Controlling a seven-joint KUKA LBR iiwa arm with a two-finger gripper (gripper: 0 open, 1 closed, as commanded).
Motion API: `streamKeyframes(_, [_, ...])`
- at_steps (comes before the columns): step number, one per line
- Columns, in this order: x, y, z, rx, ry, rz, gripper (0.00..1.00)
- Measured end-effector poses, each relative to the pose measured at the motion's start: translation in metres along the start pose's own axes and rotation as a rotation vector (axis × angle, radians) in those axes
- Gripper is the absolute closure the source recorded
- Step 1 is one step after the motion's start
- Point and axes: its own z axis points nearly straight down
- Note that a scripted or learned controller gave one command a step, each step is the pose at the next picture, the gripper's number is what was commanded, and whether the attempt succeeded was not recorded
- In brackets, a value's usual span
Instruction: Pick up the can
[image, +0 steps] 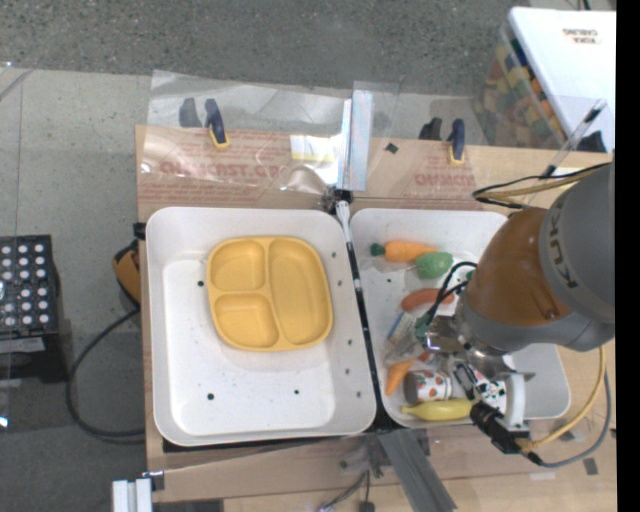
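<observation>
Camera view showed the surface (420, 170) carrying two white bins side by side. At three o'clock the grey arm (560, 270) with its orange band reached over the right bin (545, 395). The left bin (250, 400) held a yellow divided plate (268, 292) near its centre. Toy food lay clustered in the right bin: a carrot (403, 251) at its twelve o'clock edge with a green piece (434, 264) touching it, another orange piece (420, 298) below. At that bin's six o'clock lay a yellow banana (438, 410). Just above it stood the can (428, 385), small, white with red marks. The pincer (440, 340) hung just above the can at its one o'clock; how far it was parted I cannot tell.
</observation>
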Motion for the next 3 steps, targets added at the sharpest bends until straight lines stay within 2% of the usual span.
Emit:
streamKeyframes(1, [-0.1, 0.012, -0.027, -0.004, 0.001, 0.023, 0.0])
streamKeyframes(2, [-0.032, 0.006, 0.007, -0.008, 0.0, 0.026, 0.0])
streamKeyframes(3, [-0.033, 0.008, -0.003, -0.014, -0.003, 0.028, 1.0])
